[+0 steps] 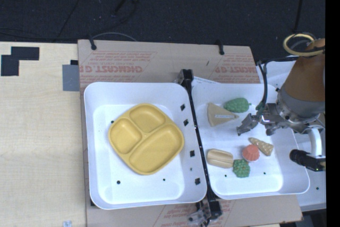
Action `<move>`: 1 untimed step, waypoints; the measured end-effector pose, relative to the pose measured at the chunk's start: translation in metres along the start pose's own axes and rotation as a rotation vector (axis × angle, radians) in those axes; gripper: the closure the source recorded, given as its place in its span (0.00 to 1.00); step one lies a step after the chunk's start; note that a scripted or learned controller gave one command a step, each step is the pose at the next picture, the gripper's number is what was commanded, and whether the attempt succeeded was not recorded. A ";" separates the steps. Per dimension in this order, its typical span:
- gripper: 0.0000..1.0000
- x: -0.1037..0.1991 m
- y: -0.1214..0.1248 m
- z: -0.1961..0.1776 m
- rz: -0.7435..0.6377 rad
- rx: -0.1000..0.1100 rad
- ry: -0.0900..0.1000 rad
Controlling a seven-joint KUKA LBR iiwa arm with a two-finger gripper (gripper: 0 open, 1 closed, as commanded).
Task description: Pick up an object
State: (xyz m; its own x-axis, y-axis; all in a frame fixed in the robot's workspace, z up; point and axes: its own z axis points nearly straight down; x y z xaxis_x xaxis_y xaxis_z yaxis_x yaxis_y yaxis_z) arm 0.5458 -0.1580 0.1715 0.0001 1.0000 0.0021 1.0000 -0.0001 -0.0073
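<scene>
Left bin [98, 114]: you have 1 yellow divided plate [146, 138] with 3 compartments, lying flat near the middle, tilted relative to the bin walls.

Black divider [194, 135] runs between the 2 bins, which sit side by side on a sheet of printed cardboard [159, 64].

Right bin [265, 184] — you see 6 small items. Upper area: a beige wedge [219, 114], and just to its right a green leafy piece [237, 104], close to touching it. Lower area: a tan bread roll [220, 158]; right of it a green broccoli-like piece [241, 168]; just above that, touching or nearly so, a red-orange round piece [251, 153]; and beside that, up and right, a pale yellow wedge [261, 146].

Gripper [260, 125] sits over the right bin's middle-right, between the green leafy piece and the pale yellow wedge, fingers pointing left. The fingers look spread apart — nothing is visible between them. The orange band [307, 80] of the arm is at far right.
</scene>
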 end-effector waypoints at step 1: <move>0.00 -0.009 0.001 0.058 0.001 0.001 0.000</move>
State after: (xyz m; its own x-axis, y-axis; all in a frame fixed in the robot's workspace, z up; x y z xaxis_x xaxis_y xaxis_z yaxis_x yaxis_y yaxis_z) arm 0.5460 -0.1668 0.1135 0.0009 1.0000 0.0022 1.0000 -0.0009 -0.0078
